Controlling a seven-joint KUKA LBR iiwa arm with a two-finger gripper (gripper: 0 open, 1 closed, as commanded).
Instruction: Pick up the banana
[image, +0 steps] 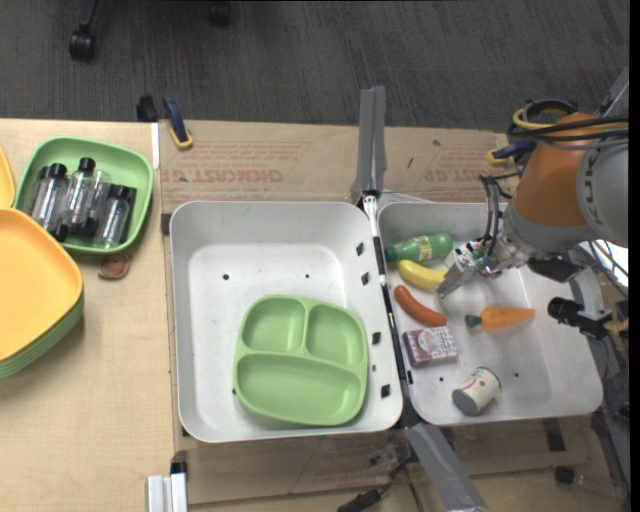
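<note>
1. Banana (422, 274) flat in right bin (560, 395), upper-left area, just under green bottle (421, 246), above hot dog (420, 305).
2. Claw (455, 279) low in same bin, just beside banana's right end, banana at its 9 o'clock.
3. Nothing visibly between tips; open or shut: cannot tell.
4. Carrot (503, 318) at claw's 4 o'clock, apart.

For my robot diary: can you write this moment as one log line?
task: pick banana | gripper beside it, right bin | grasp: not seen
</note>
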